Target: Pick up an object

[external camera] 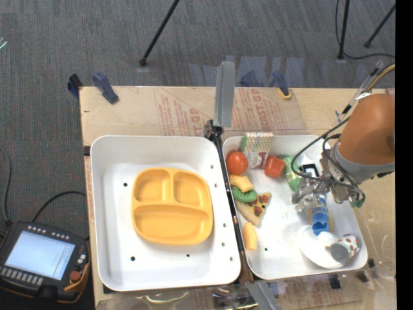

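Observation:
The right bin [284, 267] holds several toy foods. A red tomato [236, 163] lies at its upper left, with a small carton [258, 146] and a red pepper [274, 166] beside it. Lower down are a yellow-green banana piece [242, 187], a pizza slice [256, 206] and a yellow wedge [250, 236]. My gripper [314, 196] hangs low over the right part of this bin, directly above the top of a blue bottle [320, 219]. A green item [294, 181] sits just to its left, partly hidden by the wrist.
A white bowl [321, 250] and a patterned cup [347, 245] sit in the right bin's near right corner. The left bin [110, 173] holds a yellow divided plate [172, 205]. A teach pendant [42, 257] lies at the lower left, off the bench.

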Available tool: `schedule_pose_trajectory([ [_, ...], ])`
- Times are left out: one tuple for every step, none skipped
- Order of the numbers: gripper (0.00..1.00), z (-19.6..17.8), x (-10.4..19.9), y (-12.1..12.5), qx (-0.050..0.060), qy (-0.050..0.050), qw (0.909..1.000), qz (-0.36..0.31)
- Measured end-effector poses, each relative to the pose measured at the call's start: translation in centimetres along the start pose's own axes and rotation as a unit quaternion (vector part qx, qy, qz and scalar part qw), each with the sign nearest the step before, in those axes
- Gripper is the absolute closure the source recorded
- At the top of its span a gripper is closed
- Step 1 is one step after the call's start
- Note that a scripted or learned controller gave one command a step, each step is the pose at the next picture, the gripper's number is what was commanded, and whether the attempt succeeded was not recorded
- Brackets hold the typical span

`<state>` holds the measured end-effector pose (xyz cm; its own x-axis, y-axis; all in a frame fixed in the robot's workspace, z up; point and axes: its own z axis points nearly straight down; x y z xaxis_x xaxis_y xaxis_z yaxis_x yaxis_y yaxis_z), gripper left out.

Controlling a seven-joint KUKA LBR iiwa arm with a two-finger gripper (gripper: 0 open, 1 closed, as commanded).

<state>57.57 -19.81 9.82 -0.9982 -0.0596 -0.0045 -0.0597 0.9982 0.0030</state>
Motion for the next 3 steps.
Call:
schedule_pose_trajectory([
  [1.0, 1.2, -4.7, 0.2, 0.0, 0.002, 0.9982, 0.059],
  [0.0, 1.1, -4.7, 0.1, 0.0, 0.002, 0.9983, 0.059],
  [0.0, 1.0, 2.5, -1.2, 0.0, 0.002, 0.9993, 0.037],
])
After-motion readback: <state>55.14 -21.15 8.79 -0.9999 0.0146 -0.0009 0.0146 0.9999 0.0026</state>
